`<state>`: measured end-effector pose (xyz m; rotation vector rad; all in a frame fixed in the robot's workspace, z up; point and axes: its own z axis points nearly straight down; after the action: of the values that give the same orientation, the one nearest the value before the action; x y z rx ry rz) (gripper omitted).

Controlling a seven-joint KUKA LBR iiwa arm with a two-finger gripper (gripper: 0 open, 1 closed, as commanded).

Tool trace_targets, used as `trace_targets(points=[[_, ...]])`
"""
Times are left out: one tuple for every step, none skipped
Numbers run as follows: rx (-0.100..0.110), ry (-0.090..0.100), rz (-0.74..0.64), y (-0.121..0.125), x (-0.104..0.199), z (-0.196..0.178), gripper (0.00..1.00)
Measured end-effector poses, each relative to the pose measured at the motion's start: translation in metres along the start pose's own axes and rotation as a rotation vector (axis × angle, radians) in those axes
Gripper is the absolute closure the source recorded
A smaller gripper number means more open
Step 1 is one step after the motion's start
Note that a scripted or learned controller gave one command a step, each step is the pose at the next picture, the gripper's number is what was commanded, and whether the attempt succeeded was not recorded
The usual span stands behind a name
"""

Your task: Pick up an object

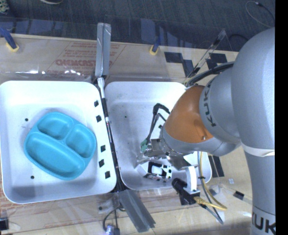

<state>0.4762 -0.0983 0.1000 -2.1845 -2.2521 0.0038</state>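
Low in right bin (129, 102): gripper (151, 161), finger state seemingly hidden, cannot tell. Left bin (7, 131): blue divided tray (60, 144), well apart.

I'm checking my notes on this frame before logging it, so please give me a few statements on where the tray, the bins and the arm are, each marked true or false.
1. The blue tray lies in the left bin. True.
2. The tray has a single undivided well. False: it has three compartments, two smaller ones and one long one.
3. The gripper is down over the right bin. True.
4. The arm reaches across to the left bin. False: it stays over the right bin, apart from the tray.
5. The band above the wrist is green. False: the band is orange.
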Motion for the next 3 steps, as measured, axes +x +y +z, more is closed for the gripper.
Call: trace_targets(points=[[0.0, 0.0, 0.0, 0.0, 0.0, 0.0, 0.0], [-0.003, 0.0, 0.141, 0.098, -0.056, -0.047, 0.0], [0.002, 0.001, 0.381, 0.021, 0.004, 0.009, 0.0]])
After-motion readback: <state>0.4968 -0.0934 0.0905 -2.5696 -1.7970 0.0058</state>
